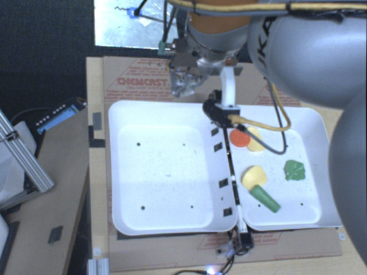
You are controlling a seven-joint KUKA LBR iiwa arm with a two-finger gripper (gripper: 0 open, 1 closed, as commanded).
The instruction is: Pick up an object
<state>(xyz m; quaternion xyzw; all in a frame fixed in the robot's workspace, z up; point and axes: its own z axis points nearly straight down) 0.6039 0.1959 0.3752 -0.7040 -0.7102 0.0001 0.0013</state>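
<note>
The right bin (312, 211) is seen holding all the candidates, within reach: an orange-red disc (239, 138) against a pale yellow piece (254, 140), a yellow lump (253, 176) touching a green cylinder (265, 199), and a green leafy piece (295, 169). The tool (184, 83) is held high beyond the left bin (123, 171), wrist pointed down; its grip state cannot be told, nothing is seen in it.

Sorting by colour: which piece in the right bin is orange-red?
The round orange-red piece, at the bin's far left, touching a pale yellow piece. The other pieces are green or yellow.
</note>
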